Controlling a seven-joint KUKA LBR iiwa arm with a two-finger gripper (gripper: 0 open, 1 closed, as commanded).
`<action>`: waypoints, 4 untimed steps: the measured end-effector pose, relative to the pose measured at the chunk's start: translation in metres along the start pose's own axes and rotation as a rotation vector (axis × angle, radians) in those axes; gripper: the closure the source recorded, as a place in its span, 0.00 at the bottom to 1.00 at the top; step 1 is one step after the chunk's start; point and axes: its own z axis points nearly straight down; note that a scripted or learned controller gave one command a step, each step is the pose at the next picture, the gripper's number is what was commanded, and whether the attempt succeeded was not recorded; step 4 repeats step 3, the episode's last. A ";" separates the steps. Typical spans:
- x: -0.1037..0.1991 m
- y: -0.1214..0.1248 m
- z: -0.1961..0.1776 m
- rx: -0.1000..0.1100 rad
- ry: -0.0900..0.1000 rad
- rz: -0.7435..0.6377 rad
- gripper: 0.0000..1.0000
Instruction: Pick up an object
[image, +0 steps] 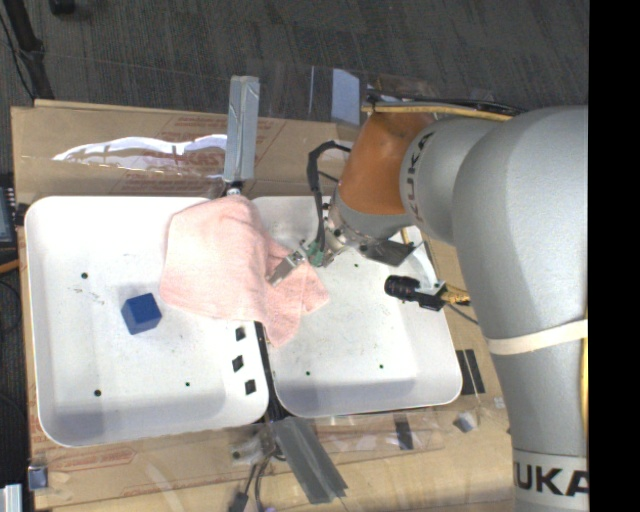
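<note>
Nearest the camera, the front edge of the bench (150, 462) shows brown cardboard with tape strips and a grey bracket below the seam between the two bins.

Left bin (60, 400): a small blue cube (141, 312) sits on the floor, left of centre, apart from everything else. A few dark dots mark the bin floor.

A pink cloth (215, 262) lies draped over the divider between the bins — most of it in the upper right of the left bin, one crumpled corner hanging into the right bin (400, 385) near its upper left.

The claw (296, 261) is at the cloth's right edge, over the right bin; its metal tips touch or overlap the folds there. Whether the fingers are spread or pinching fabric — cannot tell, the cloth and wrist obscure them.

Above the claw, the orange band (375, 170) and the grey arm (510, 250) take up the right side. A black cable (322, 190) loops by the wrist, and a black plug (405, 289) juts over the right bin.

Farthest back, a grey upright post (241, 130) stands behind the bins.
</note>
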 end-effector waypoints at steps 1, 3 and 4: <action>0.000 0.001 -0.010 0.001 -0.001 -0.004 1.00; 0.006 0.027 -0.097 0.004 0.003 -0.068 1.00; 0.006 0.027 -0.097 0.004 0.003 -0.068 1.00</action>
